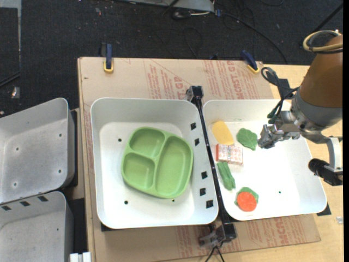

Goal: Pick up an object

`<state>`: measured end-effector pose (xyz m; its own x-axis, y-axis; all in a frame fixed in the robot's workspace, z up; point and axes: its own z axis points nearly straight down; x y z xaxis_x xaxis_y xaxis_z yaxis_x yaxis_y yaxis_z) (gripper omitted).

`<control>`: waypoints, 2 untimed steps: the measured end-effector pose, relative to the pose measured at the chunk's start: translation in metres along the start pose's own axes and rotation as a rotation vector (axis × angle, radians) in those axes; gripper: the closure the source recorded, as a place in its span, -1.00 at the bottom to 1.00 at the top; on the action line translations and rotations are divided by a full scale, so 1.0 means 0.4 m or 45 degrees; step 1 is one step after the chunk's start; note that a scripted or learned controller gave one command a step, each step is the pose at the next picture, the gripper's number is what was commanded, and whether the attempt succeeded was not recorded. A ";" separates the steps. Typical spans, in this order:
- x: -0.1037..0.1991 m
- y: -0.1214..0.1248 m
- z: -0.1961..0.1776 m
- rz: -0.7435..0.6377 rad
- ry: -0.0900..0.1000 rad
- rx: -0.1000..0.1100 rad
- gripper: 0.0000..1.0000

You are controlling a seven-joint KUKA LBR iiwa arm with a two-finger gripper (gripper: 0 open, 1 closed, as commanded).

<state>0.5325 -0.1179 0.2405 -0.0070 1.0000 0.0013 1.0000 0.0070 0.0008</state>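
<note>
**Approach and Grasp: Selecting a Target in the Right Bin**

All candidate objects lie in the right bin (294,190), grouped along its left half. The right half of the bin floor is bare.

1. Nearest: a red round piece with a green top (246,201) sits apart from the others. This spacing makes it a low-risk target, though a rounded body probably rolls under an off-centre pinch.
2. Next out: a long green piece (226,176) lies beside the bin's left wall. Its far end is just beside a red-and-white packet (230,154). The wall likely limits clearance on that side.
3. Farther: a green leafy piece (247,138) lies just left of the gripper (268,137) and is judged the current target. Whether the gripper touches it cannot be determined.
4. Farthest: a yellow piece (222,131) rests near the bin's left wall, just beyond the packet.

Gripper state: whether the pincer is spread or pressed together cannot be told at this angle. Nothing is visibly pinched.

Recommended procedure: centre the gripper over the leafy piece before descending, and align the closing axis across its narrower span. Keep clear of the packet nearby. Lift straight up and confirm retention.

The green divided plate (158,162) in the left bin (109,201) plays no part in this step.
</note>
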 end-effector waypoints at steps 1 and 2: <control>0.125 0.028 0.021 -0.001 0.001 0.002 1.00; 0.282 0.019 0.015 -0.002 0.002 0.002 1.00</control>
<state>0.5395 -0.0052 0.2344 -0.0088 1.0000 0.0027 1.0000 0.0088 -0.0007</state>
